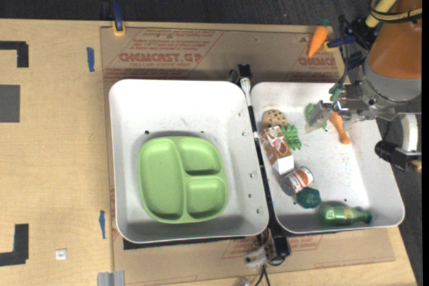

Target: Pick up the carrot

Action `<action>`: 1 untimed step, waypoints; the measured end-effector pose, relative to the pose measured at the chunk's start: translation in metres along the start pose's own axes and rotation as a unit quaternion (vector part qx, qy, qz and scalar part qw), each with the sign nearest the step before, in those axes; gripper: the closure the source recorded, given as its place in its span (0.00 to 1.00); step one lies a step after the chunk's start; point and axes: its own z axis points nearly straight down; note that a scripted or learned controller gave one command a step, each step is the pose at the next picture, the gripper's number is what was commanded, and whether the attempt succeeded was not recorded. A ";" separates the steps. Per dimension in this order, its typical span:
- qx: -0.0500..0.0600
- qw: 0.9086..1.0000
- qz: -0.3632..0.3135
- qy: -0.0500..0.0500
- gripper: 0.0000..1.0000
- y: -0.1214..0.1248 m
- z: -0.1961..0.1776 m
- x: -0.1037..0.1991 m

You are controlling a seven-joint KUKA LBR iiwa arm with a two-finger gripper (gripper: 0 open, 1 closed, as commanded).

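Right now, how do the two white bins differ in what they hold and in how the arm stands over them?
The left bin holds one thing, a green divided plate; the right bin holds many small items, among them a carrot, a cookie and a green bottle. The pincer is over the right bin's far side, just above the carrot; nothing hangs over the left bin. Both are shallow, white and side by side.

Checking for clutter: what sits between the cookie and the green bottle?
In the camera view, a small carton, a can and a teal object lie between the cookie and the green bottle.
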 end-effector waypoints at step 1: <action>-0.002 0.991 0.133 -0.001 0.00 0.042 -0.008 -0.093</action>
